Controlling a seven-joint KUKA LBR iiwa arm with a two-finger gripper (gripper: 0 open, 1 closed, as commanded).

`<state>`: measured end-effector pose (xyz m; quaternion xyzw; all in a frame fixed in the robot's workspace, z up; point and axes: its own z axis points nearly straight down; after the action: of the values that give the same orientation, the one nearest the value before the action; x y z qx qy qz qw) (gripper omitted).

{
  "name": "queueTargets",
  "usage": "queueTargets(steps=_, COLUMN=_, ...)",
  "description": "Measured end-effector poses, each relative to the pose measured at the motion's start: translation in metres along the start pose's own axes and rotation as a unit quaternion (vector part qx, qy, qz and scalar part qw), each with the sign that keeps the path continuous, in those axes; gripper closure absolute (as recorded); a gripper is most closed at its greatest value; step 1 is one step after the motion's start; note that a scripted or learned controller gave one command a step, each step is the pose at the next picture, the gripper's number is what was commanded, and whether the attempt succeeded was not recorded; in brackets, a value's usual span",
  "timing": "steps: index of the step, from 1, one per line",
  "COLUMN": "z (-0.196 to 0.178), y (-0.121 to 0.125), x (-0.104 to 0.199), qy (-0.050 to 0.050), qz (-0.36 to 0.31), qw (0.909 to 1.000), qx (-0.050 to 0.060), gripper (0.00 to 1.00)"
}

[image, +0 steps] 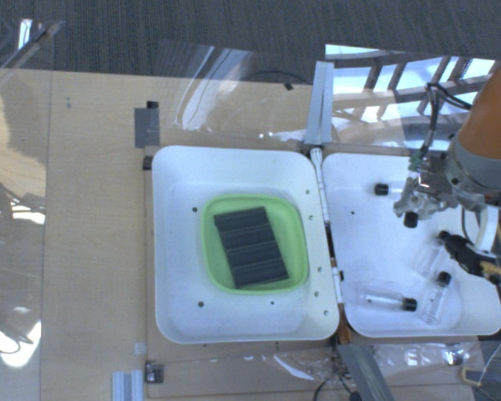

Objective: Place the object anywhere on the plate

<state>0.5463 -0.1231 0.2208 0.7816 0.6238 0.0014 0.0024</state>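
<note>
The dark ribbed block (250, 247) lies flat on the green plate (295, 224), long axis running top-left to bottom-right. My end effector (415, 200) hovers over the right bin (351, 307), grip unclear.

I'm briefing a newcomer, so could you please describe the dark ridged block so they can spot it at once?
Look in the left white bin, where a green plate sits in the middle. The dark ridged block lies on it, flat and rectangular, unlike the small clear vials in the right bin.

Wooden surface (75, 224) fills left of frame w/ clear sheeting over it. Grey bracket (146, 125) upper left of left bin (171, 307); dark carpet (192, 11) along top.
</note>
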Motion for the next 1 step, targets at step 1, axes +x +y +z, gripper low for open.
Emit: queueTargets(steps=1, z=-0.0124, y=-0.0421, x=0.0778, qy=0.001, qz=-0.014, qw=0.9999, qx=0.001, gripper=1.0)
